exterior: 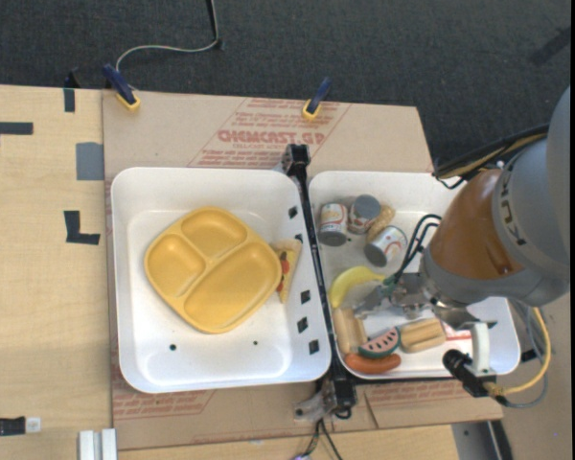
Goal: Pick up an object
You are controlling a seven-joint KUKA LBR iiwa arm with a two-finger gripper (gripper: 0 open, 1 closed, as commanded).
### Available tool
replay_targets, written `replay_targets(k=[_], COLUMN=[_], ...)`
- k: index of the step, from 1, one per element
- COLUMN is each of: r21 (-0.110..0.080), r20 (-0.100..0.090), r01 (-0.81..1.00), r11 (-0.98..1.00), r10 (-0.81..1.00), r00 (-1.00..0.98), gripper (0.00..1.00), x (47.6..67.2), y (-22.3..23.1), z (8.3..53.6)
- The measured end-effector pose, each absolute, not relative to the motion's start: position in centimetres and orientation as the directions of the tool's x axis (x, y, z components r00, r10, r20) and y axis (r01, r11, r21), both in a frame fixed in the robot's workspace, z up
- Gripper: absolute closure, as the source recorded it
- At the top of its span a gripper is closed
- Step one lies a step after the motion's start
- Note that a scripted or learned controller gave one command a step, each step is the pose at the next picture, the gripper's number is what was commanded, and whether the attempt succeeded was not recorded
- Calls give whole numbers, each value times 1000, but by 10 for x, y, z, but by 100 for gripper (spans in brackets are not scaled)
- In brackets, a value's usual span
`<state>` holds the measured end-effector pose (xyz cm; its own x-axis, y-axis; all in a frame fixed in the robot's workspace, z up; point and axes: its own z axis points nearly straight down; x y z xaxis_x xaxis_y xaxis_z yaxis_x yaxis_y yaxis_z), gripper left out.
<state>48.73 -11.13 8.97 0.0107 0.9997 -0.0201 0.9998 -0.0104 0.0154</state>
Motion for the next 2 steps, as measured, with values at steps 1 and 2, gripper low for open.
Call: replay_targets(k=[1,2], r21=[4,-6], r20=[-10,0], r01=[1000,1000], r11=[-6,4], r10=[1000,1000], r00=[6,-4], gripper=[100,100], x=[486,485], y=[-106,-42], z=[93,181])
